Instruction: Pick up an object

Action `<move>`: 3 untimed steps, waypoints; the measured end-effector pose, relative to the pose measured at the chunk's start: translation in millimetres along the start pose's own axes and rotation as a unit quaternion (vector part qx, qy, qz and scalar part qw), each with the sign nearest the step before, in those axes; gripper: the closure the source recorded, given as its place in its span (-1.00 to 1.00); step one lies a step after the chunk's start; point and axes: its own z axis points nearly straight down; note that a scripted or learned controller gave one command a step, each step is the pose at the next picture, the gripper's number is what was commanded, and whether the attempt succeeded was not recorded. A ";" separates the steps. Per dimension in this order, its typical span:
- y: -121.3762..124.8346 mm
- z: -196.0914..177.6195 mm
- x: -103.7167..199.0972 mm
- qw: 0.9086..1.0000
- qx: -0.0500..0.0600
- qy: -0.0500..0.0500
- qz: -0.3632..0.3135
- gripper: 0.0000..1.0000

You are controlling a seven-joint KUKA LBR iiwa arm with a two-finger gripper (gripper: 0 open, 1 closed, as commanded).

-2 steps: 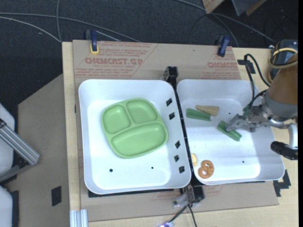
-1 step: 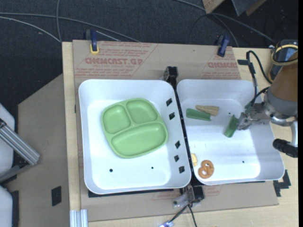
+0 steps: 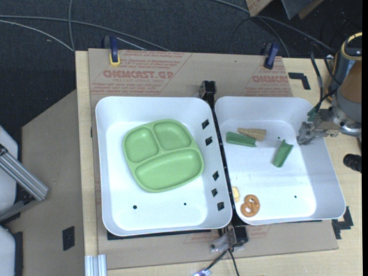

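**Two bins, arm at the right rim**

Dark carpet crossed by cables behind a cardboard-topped bench (image 3: 172, 68), printed in red and clamped at the back by two blue clips. Side by side on it, two shallow white bins, joined along the middle by a row of black clips.

Left bin (image 3: 115, 211): holds a green divided plate (image 3: 164, 154), three compartments, lying flat near the centre and slightly turned.

Right bin (image 3: 322, 194): holds four small things. Near the back left, a dark green stick (image 3: 240, 140) lying almost level, with a tan wedge (image 3: 253, 133) touching it just behind. Toward the middle, a shorter green block (image 3: 282, 153), tilted on a diagonal, apart from the other two. Near the front left corner, an orange ring-shaped piece (image 3: 250, 205), with a small yellow bit (image 3: 235, 194) just beside it at the bin wall.

Grey arm reaching in from the right, orange band high at the edge. Gripper (image 3: 305, 134) low over the right bin's back right corner, near the rim, close to the green block but not touching it. Nothing visible between the fingers; whether spread or pressed together, cannot tell.
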 end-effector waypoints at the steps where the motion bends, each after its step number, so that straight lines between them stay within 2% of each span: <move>1: -5.5 -53.2 7.4 1.000 0.000 0.000 0.000 1.00; 2: -3.8 -100.3 7.1 1.000 0.000 0.000 0.000 1.00; 3: -13.6 -86.3 59.3 1.000 0.005 0.003 -0.001 1.00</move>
